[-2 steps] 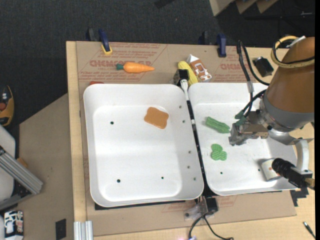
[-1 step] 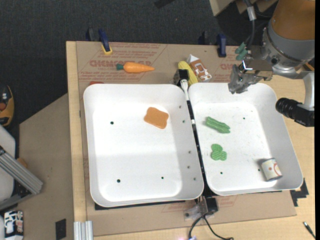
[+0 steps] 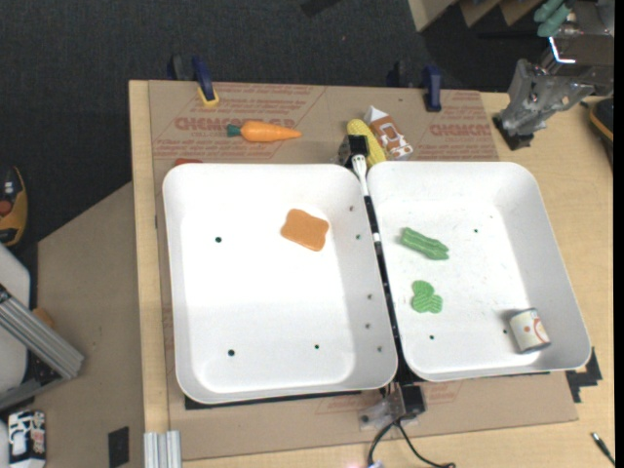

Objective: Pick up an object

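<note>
My gripper (image 3: pixel 524 113) hangs at the far right, beyond the back corner of the right bin (image 3: pixel 546 213), well away from every object. In that bin lie a green bean-like piece (image 3: pixel 424 244), a flat green leafy piece (image 3: pixel 426 298), and a small white cylinder with a red mark (image 3: pixel 529 330) near the front right corner. An orange flat slab (image 3: pixel 305 229) rests in the left bin (image 3: pixel 195 261), toward its back right.
Behind the bins on the brown board (image 3: pixel 146 359) lie a toy carrot (image 3: pixel 265 133), a yellow corn cob (image 3: pixel 363 140) and a brown packet (image 3: pixel 390 136). Blue clamps (image 3: pixel 205 84) hold the board's back edge. Cables (image 3: pixel 395 412) sit at the front.
</note>
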{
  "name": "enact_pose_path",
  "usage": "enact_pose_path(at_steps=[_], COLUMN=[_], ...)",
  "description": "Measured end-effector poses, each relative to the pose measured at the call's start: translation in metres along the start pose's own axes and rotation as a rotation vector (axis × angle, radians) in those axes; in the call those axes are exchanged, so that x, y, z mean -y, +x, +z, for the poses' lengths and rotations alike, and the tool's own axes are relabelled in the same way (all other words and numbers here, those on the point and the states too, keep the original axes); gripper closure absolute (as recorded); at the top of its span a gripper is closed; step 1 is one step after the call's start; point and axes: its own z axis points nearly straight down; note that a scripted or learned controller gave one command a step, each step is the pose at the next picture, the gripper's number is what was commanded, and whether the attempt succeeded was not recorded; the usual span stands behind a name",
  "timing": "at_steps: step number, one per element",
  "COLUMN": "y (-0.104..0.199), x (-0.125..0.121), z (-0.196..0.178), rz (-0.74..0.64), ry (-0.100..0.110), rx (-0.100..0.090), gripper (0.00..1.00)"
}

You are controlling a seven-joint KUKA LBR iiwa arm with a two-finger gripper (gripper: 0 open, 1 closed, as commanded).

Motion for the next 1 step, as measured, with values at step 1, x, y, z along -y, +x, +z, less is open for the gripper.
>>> enact_pose_path(at_steps=[1], y=[-0.0837], x=[0.0237], z=[0.0095], rz=[0.01], ry=[0.023], rx=[0.003], gripper=[1.0])
